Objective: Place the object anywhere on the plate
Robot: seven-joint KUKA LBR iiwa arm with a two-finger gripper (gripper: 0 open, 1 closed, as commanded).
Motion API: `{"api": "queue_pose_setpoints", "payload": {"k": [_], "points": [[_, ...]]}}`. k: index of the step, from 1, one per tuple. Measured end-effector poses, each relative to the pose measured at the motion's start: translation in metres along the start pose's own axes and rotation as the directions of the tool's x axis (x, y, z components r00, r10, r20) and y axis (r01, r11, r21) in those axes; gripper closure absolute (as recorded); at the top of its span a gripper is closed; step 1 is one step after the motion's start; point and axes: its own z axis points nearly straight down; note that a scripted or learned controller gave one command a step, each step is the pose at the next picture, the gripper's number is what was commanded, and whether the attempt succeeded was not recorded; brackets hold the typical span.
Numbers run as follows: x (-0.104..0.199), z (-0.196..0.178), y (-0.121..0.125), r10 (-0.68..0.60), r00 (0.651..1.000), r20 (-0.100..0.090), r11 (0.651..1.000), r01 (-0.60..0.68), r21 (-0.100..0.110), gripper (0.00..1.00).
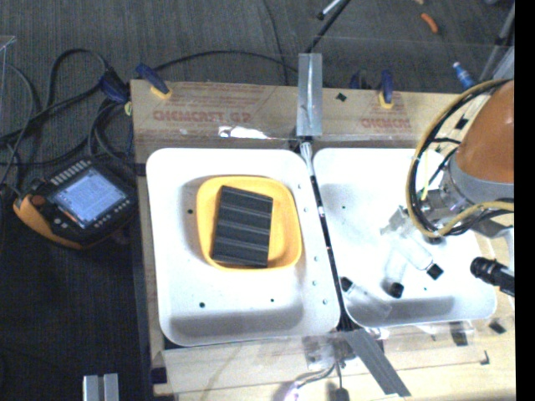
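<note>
The yellow plate [247, 224] serves as the reference landmark for all positions below.

Nearest the camera, at the lower edge of the view, a metal bracket [380, 366] is fixed to the wooden surface [251, 115], below and to the right of the plate.

The plate sits in the left white bin [167, 307]. The dark ribbed block [243, 225] lies flat on the plate, roughly centred, with its long side running toward the far edge. It is fully inside the plate rim. On this evidence the placement appears complete.

To the right of the plate, across the divider, is the right white bin [359, 182]. The pincer [404, 261] hangs over this bin, well apart from the plate. Whether it is spread or closed cannot be determined from this view. No object is visible between its tips. The grey arm with its orange band [501, 132] enters from the right of the plate.

Handling assessment: the block appears rigid and light to moderate in weight. The ribbed top should resist slip. If regrasping is required, take hold across the short width, at mid-length, on the two long side faces.

Left of the plate, off the surface, a handheld control pendant [84, 200] rests on the dark floor. Beyond the plate, blue clamps [150, 80] secure the surface's far edge.
</note>
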Motion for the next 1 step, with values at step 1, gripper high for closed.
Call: {"api": "queue_pose_setpoints", "payload": {"k": [1], "points": [[0.0001,0.0000,0.0001,0.000,1.000,0.000,1.000,0.000,0.000,0.00]]}}
